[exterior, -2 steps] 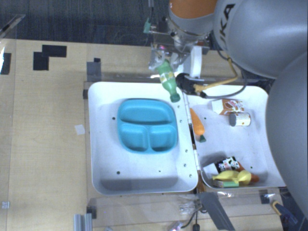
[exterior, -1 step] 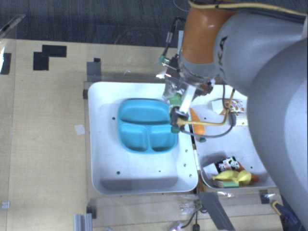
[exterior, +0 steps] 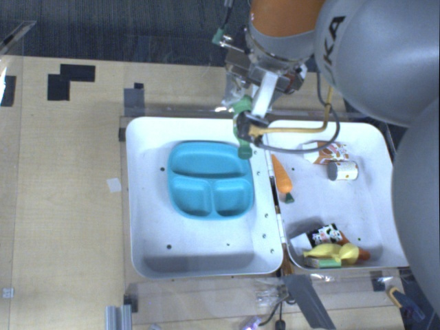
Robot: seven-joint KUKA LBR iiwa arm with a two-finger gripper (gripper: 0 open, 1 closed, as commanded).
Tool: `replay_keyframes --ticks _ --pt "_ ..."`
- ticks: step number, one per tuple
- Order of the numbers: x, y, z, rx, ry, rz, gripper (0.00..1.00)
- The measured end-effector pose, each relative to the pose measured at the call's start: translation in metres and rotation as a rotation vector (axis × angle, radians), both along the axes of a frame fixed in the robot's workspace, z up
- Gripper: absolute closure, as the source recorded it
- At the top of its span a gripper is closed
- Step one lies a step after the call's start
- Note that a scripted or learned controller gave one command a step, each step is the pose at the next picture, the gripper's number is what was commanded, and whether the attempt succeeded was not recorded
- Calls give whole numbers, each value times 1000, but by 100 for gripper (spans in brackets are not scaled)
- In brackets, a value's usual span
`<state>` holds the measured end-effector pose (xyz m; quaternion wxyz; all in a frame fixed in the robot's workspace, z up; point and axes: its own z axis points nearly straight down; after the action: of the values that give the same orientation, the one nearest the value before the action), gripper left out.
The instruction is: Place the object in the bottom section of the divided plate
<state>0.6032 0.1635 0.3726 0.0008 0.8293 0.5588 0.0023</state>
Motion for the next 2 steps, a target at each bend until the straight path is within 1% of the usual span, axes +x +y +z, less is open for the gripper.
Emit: replay_keyframes --ticks 1,2 --pt "42 -34 20 -1 1 -67 100" --pt "60 71 -84 2 3 -324 100"
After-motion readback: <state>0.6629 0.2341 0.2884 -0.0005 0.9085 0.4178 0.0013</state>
